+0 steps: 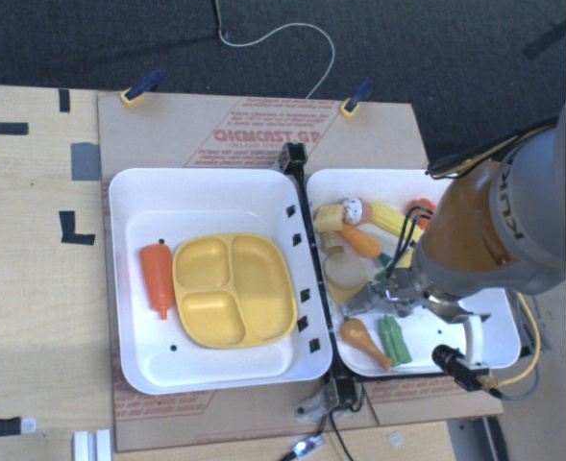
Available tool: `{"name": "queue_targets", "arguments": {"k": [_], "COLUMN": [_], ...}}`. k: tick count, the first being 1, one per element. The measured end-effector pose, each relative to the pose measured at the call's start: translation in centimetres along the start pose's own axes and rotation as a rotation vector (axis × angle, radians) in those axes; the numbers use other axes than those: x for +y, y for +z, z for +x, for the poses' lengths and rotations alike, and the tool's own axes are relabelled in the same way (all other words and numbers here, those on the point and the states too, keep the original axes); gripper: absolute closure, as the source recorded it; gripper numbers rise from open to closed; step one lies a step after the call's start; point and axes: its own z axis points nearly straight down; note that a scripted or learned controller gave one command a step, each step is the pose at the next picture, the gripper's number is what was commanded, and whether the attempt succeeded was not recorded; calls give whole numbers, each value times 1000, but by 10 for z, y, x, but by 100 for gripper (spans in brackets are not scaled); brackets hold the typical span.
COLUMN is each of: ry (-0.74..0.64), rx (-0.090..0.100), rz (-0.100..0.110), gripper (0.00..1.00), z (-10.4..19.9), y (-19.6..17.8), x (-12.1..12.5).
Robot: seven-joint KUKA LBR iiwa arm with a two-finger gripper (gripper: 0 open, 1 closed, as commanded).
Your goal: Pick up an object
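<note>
The right bin (494,353) holds several toy foods. A yellow corn cob (383,217) and a banana piece (329,218) lie at its far side, with a small white and pink piece (353,209) between them. An orange carrot (361,242) lies just below them. A pale round piece (343,275) sits near the divider. A green pod (393,340) and a tan drumstick (363,340) lie at the front. My gripper (379,294) hangs low over the middle of this bin, between the pale piece and the green pod. The wrist hides its tips.
The left bin (129,200) carries a yellow divided plate (233,288) and an orange-red carrot (156,279) beside it. The arm's bulky grey and orange body (484,229) covers the right bin's right half. A cable (273,36) runs behind the bins.
</note>
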Motion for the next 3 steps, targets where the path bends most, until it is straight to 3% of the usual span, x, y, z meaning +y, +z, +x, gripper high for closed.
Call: {"name": "queue_targets", "arguments": {"k": [1,2,3], "ry": [0,1,0], "rx": [-2,-3,-2], "rz": [-5,-6,-10], "gripper": [0,100,100], "z": [1,0,6], "y": [11,0,-59], "x": [0,0,-6]}}
